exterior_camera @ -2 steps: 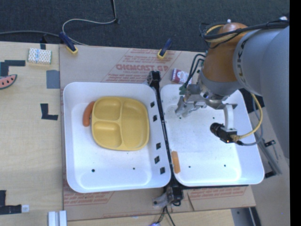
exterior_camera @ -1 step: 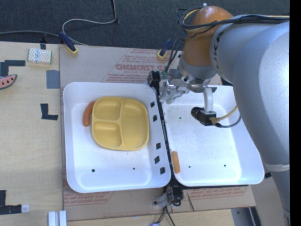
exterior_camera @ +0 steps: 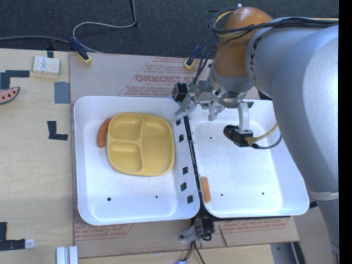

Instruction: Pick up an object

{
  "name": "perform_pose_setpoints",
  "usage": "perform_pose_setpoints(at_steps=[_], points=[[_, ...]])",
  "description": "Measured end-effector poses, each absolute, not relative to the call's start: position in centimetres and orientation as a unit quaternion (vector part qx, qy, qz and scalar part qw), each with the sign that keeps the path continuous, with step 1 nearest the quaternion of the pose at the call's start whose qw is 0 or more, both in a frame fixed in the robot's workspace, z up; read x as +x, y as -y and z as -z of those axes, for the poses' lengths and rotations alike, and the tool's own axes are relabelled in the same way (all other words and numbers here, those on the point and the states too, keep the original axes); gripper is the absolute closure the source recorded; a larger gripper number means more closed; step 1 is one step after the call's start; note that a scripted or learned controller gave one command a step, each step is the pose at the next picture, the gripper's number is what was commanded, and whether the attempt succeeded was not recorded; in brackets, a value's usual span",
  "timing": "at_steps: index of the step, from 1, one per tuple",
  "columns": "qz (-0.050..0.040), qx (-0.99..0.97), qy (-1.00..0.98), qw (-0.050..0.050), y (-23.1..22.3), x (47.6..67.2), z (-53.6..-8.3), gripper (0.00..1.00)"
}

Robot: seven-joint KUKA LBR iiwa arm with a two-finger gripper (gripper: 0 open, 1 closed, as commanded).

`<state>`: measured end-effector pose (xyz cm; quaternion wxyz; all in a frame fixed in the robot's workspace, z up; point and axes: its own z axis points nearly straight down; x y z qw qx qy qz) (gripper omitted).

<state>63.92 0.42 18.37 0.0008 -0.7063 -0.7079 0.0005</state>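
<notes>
Carrot (exterior_camera: 205, 189): lies in the right bin (exterior_camera: 258, 202) against its left wall, well apart from the claw (exterior_camera: 213, 109), below it and slightly left. Claw: at the bin's upper edge; open or closed cannot be told. Yellow plate (exterior_camera: 140, 143): left of the claw, in the left bin (exterior_camera: 88, 169), with a sausage (exterior_camera: 101, 133) touching its far side.

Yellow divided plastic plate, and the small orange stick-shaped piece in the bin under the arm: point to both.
yellow divided plastic plate (exterior_camera: 140, 143), camera view, where its dividers meet.
small orange stick-shaped piece (exterior_camera: 204, 188), camera view, its middle.
</notes>
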Motion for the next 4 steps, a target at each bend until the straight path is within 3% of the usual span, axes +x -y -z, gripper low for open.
perform_pose_setpoints(at_steps=[2,3,4], points=[[-0.0004,-0.706,0.708,0.001,-2.4,66.8,-18.4,0.0],[-0.0013,-0.706,0.709,0.0,-2.4,66.8,-19.3,1.0],[-0.0017,-0.706,0.708,0.0,-2.4,66.8,-19.3,0.0]])
